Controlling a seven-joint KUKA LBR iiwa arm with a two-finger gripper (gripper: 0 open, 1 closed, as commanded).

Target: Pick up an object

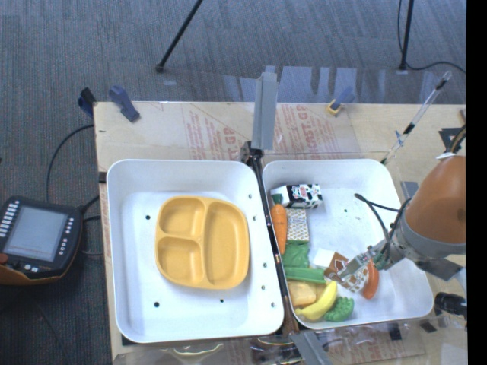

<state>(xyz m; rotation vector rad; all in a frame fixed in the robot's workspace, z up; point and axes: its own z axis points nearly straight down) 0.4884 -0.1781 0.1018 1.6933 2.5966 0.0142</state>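
My gripper [348,272] is low in the right bin [365,175], near its front, with the arm coming in from the right. A red-orange piece [371,281] lies right against the gripper's right side. A small brown item [335,264] and a white card [323,258] sit just to its left. In front of it lie a yellow banana [323,301] and a green toy vegetable [340,309]. Whether anything is in the gripper cannot be made out.
Along the right bin's left wall lie a black-and-white milk carton [298,195], an orange carrot [280,226], a checked packet [297,224], a green leafy piece [296,255] and a tan bread piece [303,293]. A yellow divided plate [203,242] rests in the left bin [129,204].
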